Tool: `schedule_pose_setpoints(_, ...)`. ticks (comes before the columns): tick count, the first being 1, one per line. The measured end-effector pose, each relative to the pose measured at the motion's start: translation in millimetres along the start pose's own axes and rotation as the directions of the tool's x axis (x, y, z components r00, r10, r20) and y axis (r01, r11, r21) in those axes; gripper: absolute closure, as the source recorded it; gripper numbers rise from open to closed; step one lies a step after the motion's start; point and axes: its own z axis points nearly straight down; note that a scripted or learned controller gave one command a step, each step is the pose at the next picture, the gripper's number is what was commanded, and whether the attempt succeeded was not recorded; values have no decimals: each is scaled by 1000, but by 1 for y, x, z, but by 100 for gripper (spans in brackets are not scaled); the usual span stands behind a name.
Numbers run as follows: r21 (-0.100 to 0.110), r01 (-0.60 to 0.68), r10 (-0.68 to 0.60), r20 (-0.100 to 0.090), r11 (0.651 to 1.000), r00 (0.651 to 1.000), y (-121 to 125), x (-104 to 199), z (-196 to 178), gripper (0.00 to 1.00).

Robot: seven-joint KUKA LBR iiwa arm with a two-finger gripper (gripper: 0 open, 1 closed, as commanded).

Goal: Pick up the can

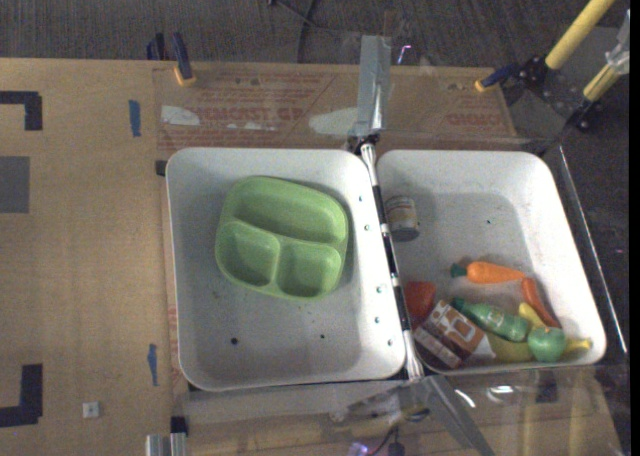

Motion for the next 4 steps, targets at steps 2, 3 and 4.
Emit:
schedule_pose_setpoints(2, 7, 77, -77, -5, 997, 997, -6, 59, 224, 100)
schedule_pose_setpoints(3, 1, 119, -119, -2, 993, 993, -9, 32, 72, 100)
schedule_pose_setpoints(4, 1, -66, 66, -1, 998, 998, 0, 1, 0, 100)
